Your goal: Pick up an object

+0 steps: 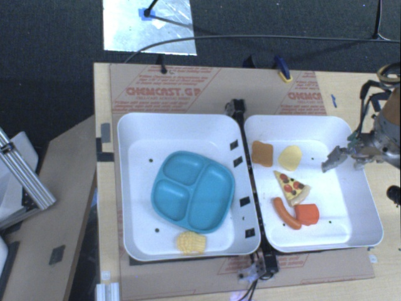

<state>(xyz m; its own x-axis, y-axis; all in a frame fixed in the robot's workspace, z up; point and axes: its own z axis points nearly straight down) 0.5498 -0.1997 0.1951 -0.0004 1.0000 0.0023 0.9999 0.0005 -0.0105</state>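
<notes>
The right bin (360, 221) holds a brown toast piece (262, 153), a pale yellow round piece (290, 157), a pizza slice (292, 187), a red sausage (285, 212) and an orange-red block (307, 214). In the left bin (135, 168) lie a blue divided plate (192, 190) and a yellow corn cob (191, 242). My gripper (341, 157) hangs over the right bin's right half, to the right of the yellow round piece and above the orange-red block. I see nothing held in it.
The two bins meet at a black-clipped divider (245, 180) in the middle. Cables (376, 96) hang by the arm at the right edge. A metal frame (25, 180) stands off the bench at the left.
</notes>
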